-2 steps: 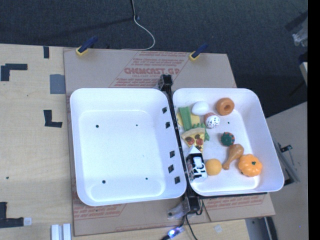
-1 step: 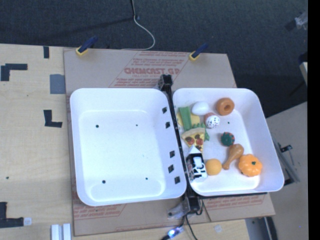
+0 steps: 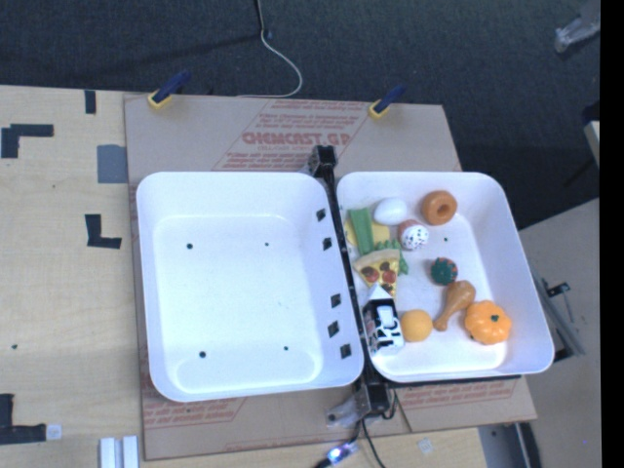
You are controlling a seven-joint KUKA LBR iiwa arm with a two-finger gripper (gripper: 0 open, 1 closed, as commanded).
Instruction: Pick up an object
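Claw state: cannot tell. Pick candidates lie loose in right bin (image 3: 517, 252), centre-right of frame, most crowding its left wall, probably as tipped in. Donut (image 3: 438, 207) stands apart from pumpkin (image 3: 487, 322) and drumstick (image 3: 453, 303); judged easiest.

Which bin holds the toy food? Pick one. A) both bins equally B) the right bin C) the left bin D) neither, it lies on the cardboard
B: the doughnut, pumpkin, drumstick and pizza slice all lie inside the right bin.
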